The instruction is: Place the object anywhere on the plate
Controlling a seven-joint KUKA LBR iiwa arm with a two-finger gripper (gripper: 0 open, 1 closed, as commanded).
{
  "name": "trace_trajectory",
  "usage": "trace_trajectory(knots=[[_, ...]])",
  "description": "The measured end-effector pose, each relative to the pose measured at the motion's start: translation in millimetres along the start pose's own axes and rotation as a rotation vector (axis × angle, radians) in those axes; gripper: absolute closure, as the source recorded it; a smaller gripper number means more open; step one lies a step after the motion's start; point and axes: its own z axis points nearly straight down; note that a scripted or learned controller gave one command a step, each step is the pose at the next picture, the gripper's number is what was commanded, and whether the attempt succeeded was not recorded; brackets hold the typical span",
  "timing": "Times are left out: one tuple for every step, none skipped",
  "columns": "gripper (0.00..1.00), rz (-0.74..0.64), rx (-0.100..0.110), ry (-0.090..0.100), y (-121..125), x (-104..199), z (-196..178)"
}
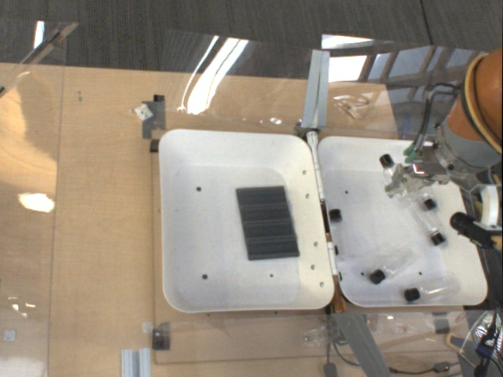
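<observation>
While the arm (481,108) reaches in from the right side of the bench (94,234), its gripper (415,170) sits over the upper middle of the right bin (346,285), close above the bin floor. Whether it is clenched or released cannot be told: the wrist body and glare hide the tips.

Just below and left of the gripper lies a clear bottle (397,181) with a black cap (386,161), at the gripper's edge; judged to be the target object, since the gripper is placed directly beside it. No grasp can be confirmed.

More clear, black-capped bottles are scattered across the same bin: two (431,218) along the right side, one (393,265) near the lower middle, one (428,291) by the lower edge. A loose black cap (335,215) rests against the left wall. Transparent bodies are hard to outline; the count is uncertain.

Left bin (181,163) sits flush beside the right one, sharing a wall. Its centre carries a dark ribbed rectangular plate (267,222), lying flat and slightly skewed, well apart from every bottle. Judgement: the central position gives wide margin for a drop anywhere on it.

Task status: pick phase, nothing on the plate. Next move needs a secure closure on the slick bottle, then lift and carry over the shared wall.
</observation>
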Motion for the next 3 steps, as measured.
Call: trace_trajectory(knots=[[1.00,-0.267,-0.001,-0.001,19,54,-63],[1.00,0.044,0.003,0.000,49,112,-35],[1.00,0.124,0.006,0.000,60,174,14]])
